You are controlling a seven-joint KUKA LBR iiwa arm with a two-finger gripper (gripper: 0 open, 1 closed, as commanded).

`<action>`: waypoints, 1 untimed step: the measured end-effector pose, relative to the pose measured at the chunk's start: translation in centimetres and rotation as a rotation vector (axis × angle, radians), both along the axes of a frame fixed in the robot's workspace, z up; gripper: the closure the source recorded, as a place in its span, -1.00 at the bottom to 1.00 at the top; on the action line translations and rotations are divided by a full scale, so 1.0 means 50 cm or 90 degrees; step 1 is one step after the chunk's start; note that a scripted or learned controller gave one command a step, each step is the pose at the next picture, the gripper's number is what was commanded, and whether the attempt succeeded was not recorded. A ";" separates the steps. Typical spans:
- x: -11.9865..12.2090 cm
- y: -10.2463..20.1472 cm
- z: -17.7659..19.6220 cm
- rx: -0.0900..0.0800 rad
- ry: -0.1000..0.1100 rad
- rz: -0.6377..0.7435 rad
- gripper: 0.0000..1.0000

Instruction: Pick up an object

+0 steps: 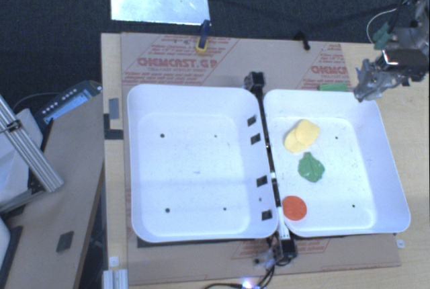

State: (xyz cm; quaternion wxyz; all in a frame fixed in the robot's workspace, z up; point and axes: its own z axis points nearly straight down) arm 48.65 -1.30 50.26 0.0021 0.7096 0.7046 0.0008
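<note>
- The left bin [195, 160] is white and shallow. It sits on the left half of the surface [168, 56], and its right wall touches the other bin.
- The right bin [376, 167] is white too and holds three small things, all in its left half.
- The orange thing [294, 208] is round and flat, like a coin. It lies near the bin's front left corner. It is round, so it points no way.
- The yellow thing [302, 136] looks like two soft round lumps stuck together. Its long side runs from lower left to upper right. It lies nearest the bin's back edge.
- The green thing [311, 167] is small and bumpy, a bit like a leaf. Its long side runs from upper left to lower right. It lies between the yellow thing and the orange thing, close under the yellow one.
- The gripper [368, 87] hangs over the back right corner of the right bin, well apart from all three things. It is blurry, and I cannot tell if it is spread or closed.
</note>
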 end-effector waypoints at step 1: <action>0.136 -0.175 0.068 -0.002 -0.003 0.001 1.00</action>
